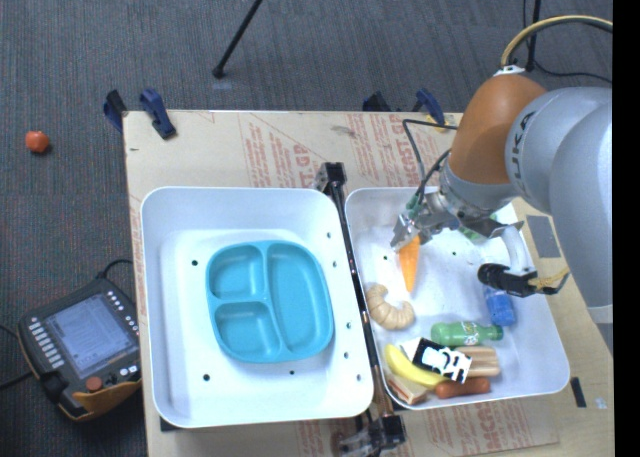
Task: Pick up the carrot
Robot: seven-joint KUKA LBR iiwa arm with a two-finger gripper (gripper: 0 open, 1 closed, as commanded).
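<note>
Carrot (409, 263): lies in the right bin (556, 360), in its upper left part, thick end up under the gripper, tip pointing down toward the croissant.
Gripper (408, 235): sits right at the carrot's top end; whether the claw is apart, together or clamped on the carrot, I cannot tell from this slant.
Arm (540, 150): reaches in from the right, its orange band above the right bin's upper part, its grey body covering that bin's right rim.
Open room, right bin: bare white floor left of the carrot, along the wall next to the left bin, and to the carrot's right.
Crowded edge, right bin: the lower part holds a croissant (389, 307), a green bottle (465, 332), a banana (412, 366), a blue object (500, 307) and a black-and-white piece (443, 359), all close together.
Left bin (160, 245): holds a blue divided tray (270, 301) at its middle, bare floor all round.
Bench edge: blue clamps (156, 112) at the top.
Floor beside bench: a handheld pendant (80, 345) at the lower left.
</note>
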